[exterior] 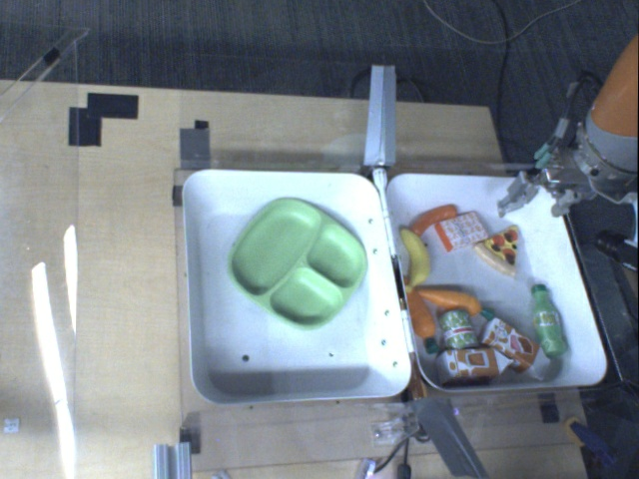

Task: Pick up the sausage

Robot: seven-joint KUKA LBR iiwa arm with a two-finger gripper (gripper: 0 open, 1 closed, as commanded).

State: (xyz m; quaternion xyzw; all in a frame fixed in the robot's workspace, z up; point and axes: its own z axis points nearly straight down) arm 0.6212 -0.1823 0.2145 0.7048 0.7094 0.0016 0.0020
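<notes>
Pincer (537,190) aloft — sausage (433,218) orange-red, curved

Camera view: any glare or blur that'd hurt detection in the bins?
Camera view: bright streaks of glare on the bench at left; soft shadow along the near wall of the left bin; the sausage is lit evenly; the gripper looks slightly soft.

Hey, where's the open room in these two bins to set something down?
Left bin: bare floor all around the green plate, widest along the near wall. Right bin: a bare strip between the pizza slice, green bottle and right wall. Its near-left corner is crowded with the carrot, can and cartons.
</notes>
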